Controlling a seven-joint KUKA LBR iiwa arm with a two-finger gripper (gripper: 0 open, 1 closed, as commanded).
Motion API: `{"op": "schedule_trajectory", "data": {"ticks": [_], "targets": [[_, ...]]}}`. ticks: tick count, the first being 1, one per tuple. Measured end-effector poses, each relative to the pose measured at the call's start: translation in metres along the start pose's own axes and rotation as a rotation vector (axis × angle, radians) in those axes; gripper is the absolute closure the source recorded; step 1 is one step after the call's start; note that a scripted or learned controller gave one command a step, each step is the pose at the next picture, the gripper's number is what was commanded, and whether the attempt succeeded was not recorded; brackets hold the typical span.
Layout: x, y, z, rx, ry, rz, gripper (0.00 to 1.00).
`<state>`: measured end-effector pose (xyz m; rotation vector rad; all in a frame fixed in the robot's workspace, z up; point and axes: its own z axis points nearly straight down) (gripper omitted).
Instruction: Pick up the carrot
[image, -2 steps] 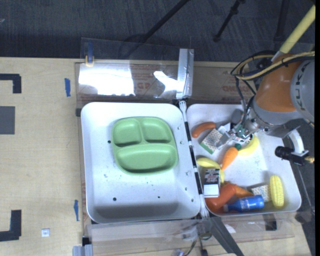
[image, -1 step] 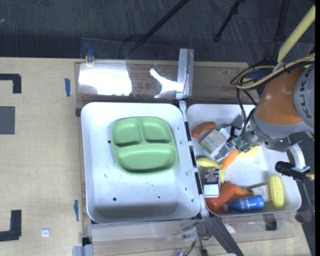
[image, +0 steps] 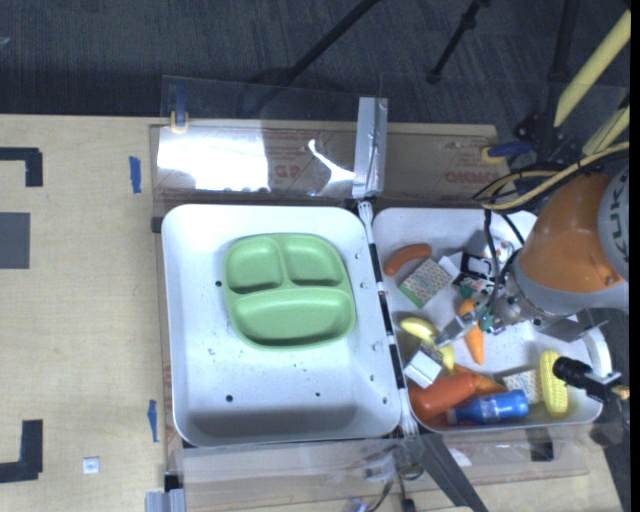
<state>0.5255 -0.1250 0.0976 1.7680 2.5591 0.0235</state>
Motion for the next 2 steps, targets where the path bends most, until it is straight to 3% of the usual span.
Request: {"op": "schedule_trajectory", "data": {"ticks": [1, 2], "targets": [[0.000, 0.001, -0.010, -0.003, 0.001, 0.003, 1.00], [0.025, 0.040, -0.086, 0.029, 0.017, -0.053, 1.00]]}}
